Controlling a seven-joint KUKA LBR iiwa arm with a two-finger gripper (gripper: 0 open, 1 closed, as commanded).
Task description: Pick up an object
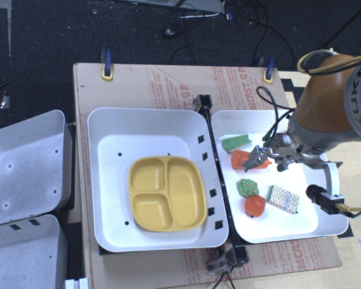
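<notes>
The bench (138,83) carries two shallow white bins side by side. The left bin (108,137) holds a yellow divided tray (167,192) with three compartments. The right bin (301,221) holds five objects: a green block (235,141) near its far edge, an orange-red piece (239,159) just below the green block, a green knobbly ball (248,187), a red ball (254,206) touching the knobbly ball's near side, and a patterned pouch (284,198) just right of the red ball. The arm enters from the right. The end effector (257,157) sits over the orange-red piece; whether its fingers are apart or closed cannot be determined, and no grasp is visible
</notes>
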